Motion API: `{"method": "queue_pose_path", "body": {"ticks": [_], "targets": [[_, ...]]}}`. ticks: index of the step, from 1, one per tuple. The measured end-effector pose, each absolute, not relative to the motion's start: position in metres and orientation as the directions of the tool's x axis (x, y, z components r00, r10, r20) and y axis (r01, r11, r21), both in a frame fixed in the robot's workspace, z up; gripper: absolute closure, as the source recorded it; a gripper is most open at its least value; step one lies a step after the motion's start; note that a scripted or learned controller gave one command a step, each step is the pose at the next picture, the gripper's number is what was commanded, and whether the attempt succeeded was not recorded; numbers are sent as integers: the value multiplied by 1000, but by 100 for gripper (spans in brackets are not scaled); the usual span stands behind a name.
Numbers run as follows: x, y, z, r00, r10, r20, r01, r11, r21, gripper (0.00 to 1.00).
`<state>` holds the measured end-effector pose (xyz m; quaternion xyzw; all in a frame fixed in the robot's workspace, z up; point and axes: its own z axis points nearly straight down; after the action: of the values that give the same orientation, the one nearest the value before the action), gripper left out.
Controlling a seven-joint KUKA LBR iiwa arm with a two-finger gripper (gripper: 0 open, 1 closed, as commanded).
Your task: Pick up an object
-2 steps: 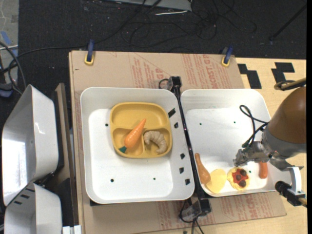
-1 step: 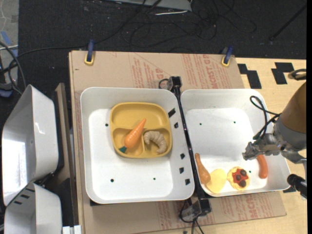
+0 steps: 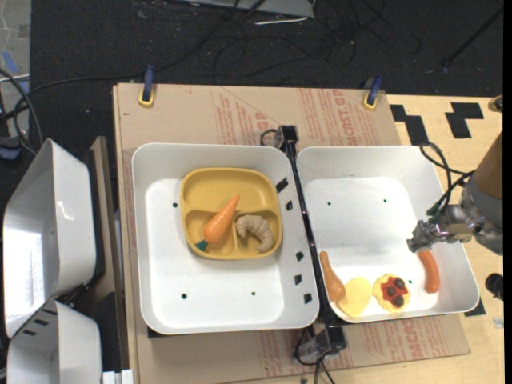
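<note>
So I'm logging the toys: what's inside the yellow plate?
The yellow plate holds a carrot and a pale shrimp-like toy. Whatever lies beneath them is covered.

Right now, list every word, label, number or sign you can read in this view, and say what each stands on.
Red printing on the cardboard sheet under the bins, above the bins: letters show, upside down and too faint to read.
Red printing on the same sheet along its bottom edge: partly cut off, not readable.
White bins, yellow plate, toy foods: no text.

Orange-red sausage (image 3: pixel 431 270) lengthwise near right bin's (image 3: pixel 360 166) wall
</note>
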<state>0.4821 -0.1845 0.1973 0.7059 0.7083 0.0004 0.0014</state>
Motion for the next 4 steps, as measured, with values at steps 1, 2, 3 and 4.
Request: {"method": "queue_pose_path", "body": {"ticks": [1, 2, 3, 4], "targets": [[491, -187, 256, -4, 1000, -3, 1000, 4, 5, 100], [493, -187, 300, -4, 1000, -3, 1000, 4, 5, 100], [494, -137, 280, -7, 1000, 1, 1000, 7, -1, 100], [500, -91, 264, -7, 1000, 0, 1000, 7, -1, 100]]}}
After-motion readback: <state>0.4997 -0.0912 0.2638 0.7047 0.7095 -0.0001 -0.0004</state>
